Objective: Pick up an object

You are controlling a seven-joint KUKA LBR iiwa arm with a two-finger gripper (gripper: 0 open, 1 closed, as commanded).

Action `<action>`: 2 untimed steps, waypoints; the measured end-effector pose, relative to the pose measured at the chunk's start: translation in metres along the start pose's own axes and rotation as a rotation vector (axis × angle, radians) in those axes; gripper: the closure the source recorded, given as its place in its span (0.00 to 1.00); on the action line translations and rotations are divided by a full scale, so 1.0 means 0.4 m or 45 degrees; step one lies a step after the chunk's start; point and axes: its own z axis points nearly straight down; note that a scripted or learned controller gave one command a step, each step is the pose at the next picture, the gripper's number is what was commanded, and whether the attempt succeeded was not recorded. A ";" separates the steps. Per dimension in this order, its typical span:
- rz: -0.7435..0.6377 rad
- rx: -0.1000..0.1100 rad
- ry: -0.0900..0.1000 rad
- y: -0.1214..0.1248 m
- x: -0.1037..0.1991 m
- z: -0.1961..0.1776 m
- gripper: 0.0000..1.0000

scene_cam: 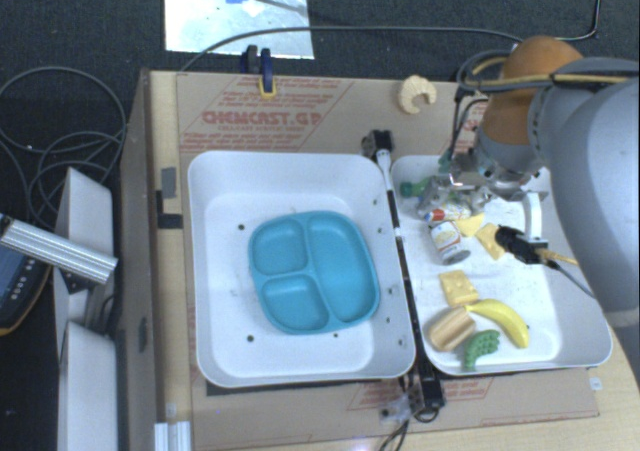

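Several loose objects: they lie in the right bin [583,347], the one the arm is over.
Small can [449,241]: on its side near the middle of the right bin, just below the gripper in the view.
Yellow blocks [481,234]: two pale yellow pieces just right of the small can, close together.
Red and blue piece [432,213]: small, just above the can, too small to identify.
Green item [416,186]: at the far left corner of the right bin, just beside the gripper.
Yellow square [458,288]: flat on the bin floor, between the can and the banana.
Banana [503,320]: near the front of the right bin, curved, its left end close to the bread roll.
Bread roll [449,327]: tan, front left of the bin, just beside the banana.
Green toy [480,347]: knobbly, at the front edge, just below the roll and banana.
Gripper [455,191]: low over the far part of the right bin, above the can; whether it is parted or closed cannot be made out, and nothing is seen held in it.
Arm [590,139]: grey with an orange band, reaching in from the right.
Left bin [215,239]: holds a blue divided plate [312,271], roughly centred.
Cardboard sheet [270,109]: brown with red print, under both bins.
Pale croissant shape [418,92]: on the cardboard beyond the right bin, outside it.
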 end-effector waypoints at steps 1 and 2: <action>0.001 -0.056 -0.005 -0.099 0.038 -0.003 0.00; 0.002 -0.056 -0.005 -0.139 0.053 -0.001 0.00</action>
